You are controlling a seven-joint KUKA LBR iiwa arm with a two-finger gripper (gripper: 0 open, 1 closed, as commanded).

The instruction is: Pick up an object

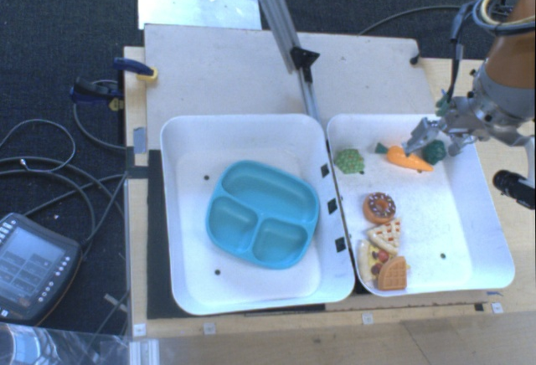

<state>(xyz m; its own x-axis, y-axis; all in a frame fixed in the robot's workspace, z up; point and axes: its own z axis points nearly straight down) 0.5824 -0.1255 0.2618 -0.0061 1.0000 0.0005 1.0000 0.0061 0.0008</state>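
So closest to the camera in the right white bin (490,225) there's a little brown waffle toy (391,274), then a pizza-slice toy (384,235), then a chocolate-frosted donut toy (379,207). The left white bin (180,213) just has a teal plastic divided plate (263,213). Further back on the right sit a bumpy green broccoli-looking toy (349,160) and an orange plastic carrot (406,159). The grey two-finger gripper (425,140) hangs right over the carrot's far end, but honestly can't tell if it's gripping anything.

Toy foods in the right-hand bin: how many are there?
6: broccoli far left, carrot and a green piece by the gripper, doughnut mid-bin, pizza slice and waffle nearest. Others may be hidden.
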